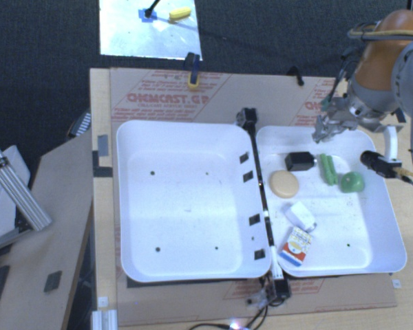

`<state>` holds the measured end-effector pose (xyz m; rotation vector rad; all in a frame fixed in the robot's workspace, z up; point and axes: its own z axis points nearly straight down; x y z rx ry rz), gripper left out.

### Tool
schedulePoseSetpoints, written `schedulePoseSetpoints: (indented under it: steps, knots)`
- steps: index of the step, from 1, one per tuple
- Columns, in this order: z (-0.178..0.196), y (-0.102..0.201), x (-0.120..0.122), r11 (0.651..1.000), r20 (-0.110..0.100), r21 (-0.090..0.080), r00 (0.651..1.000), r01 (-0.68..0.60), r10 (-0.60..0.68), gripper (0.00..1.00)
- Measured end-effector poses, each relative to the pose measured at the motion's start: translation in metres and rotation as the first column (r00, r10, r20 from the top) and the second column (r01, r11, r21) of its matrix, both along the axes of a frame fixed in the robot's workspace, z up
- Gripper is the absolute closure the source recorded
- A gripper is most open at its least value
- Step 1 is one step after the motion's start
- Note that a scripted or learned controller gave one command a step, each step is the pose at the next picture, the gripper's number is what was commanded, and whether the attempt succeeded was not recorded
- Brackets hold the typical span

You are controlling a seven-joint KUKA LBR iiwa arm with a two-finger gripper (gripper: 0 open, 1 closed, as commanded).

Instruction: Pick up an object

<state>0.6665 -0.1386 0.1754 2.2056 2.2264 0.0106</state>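
The right bin [378, 253] holds several objects: a black block [299, 161], a tan round disc [284, 183], a green toy with a stick and a round head [337, 174], a white block [302, 215] and a small red, white and blue carton [296, 247]. My gripper [323, 133] hangs over the bin's far edge, above and just right of the black block. Nothing is seen between its fingers, and their gap is too small to read.
The left bin [134, 205] sits beside the right one, with a black divider and clips [256, 184] between them. A black fitting [378, 162] juts over the right bin's right rim. A metal sheet [150, 19] with a yellow piece lies at the back.
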Motion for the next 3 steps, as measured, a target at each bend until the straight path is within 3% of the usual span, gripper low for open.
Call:
schedulePoseSetpoints:
  steps: [1,2,3]
  knots:
    - [-0.004,-0.003,-0.003,1.000,-0.007,-0.001,1.000,0.005,-0.005,0.00]
    - [-0.071,0.001,0.007,1.000,0.010,0.000,1.000,0.003,-0.003,0.00]
    - [-0.088,-0.033,0.004,1.000,-0.001,-0.002,1.000,0.008,-0.008,0.00]
